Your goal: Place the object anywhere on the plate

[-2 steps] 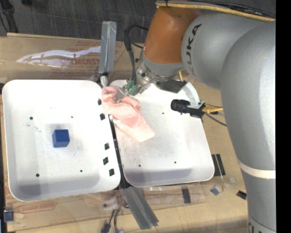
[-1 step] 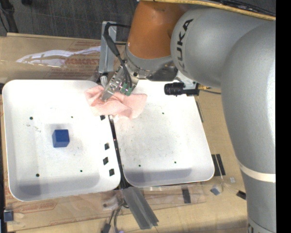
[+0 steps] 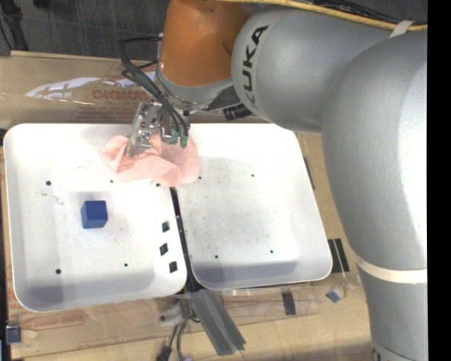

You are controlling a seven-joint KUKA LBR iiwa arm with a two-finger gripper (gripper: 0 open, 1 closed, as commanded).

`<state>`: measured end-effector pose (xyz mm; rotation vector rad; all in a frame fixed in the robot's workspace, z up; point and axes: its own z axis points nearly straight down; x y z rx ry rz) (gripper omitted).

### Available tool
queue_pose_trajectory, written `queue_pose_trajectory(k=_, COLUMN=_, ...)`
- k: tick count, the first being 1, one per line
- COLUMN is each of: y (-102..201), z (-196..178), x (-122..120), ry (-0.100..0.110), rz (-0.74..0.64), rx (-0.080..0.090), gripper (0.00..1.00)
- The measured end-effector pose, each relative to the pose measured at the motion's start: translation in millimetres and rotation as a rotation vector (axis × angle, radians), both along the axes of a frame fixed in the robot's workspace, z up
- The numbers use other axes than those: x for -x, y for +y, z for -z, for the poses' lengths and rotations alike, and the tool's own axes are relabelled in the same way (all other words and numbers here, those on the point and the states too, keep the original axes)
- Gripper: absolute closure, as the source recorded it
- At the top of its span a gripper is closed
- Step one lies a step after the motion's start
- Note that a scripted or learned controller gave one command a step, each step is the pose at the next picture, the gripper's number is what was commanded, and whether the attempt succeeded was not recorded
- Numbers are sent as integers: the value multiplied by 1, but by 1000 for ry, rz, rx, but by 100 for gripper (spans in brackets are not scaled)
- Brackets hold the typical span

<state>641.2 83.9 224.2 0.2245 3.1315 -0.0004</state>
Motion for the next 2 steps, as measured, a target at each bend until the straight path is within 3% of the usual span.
queue_pose_trajectory(k=1, y=51, z=-9, x=-5, ry=-2, rz=-150, rx=0, gripper=100)
queue_pose_trajectory(k=2, y=51, z=-9, x=-5, ry=-2, rz=-150, rx=0, gripper=0)
